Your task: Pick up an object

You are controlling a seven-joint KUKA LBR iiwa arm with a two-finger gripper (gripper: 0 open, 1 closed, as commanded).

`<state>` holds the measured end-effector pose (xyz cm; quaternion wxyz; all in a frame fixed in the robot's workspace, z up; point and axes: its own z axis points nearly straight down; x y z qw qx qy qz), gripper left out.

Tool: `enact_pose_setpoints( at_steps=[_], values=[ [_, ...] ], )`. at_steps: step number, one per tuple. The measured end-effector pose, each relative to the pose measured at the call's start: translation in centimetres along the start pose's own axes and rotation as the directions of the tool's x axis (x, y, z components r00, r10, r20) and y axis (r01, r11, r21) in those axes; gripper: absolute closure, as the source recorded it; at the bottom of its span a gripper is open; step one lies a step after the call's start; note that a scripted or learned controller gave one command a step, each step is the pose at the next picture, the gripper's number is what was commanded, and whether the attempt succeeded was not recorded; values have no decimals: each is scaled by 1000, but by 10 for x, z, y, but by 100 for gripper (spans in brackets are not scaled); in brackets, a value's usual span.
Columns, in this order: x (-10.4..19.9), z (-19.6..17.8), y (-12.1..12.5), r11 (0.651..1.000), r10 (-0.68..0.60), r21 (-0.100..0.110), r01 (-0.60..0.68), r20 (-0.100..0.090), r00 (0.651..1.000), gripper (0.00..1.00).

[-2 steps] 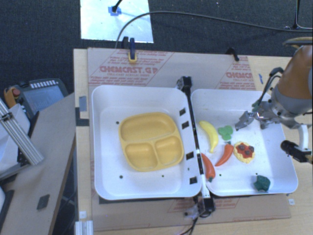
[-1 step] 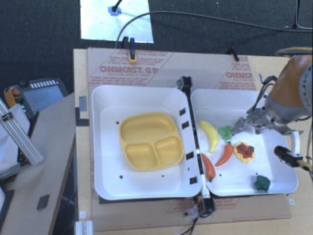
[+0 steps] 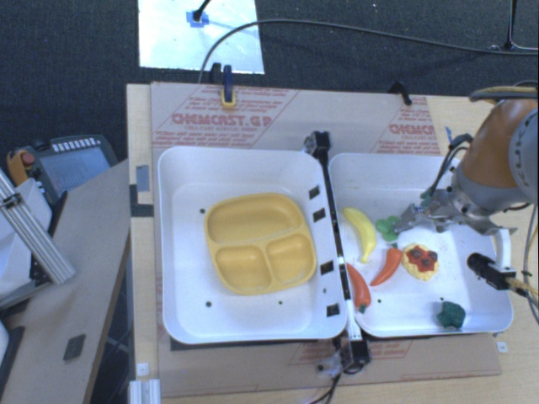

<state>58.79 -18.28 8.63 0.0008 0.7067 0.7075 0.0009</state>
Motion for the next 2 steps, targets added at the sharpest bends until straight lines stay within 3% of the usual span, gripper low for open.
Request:
enact_pose_setpoints(
  at_steps=[1,2],
  values=[
    [0,-13,3,1000,-1,-7,1,1,1000,100],
    [4,-77,6,1000,-3,-6,3,2,1000,100]
  ],
)
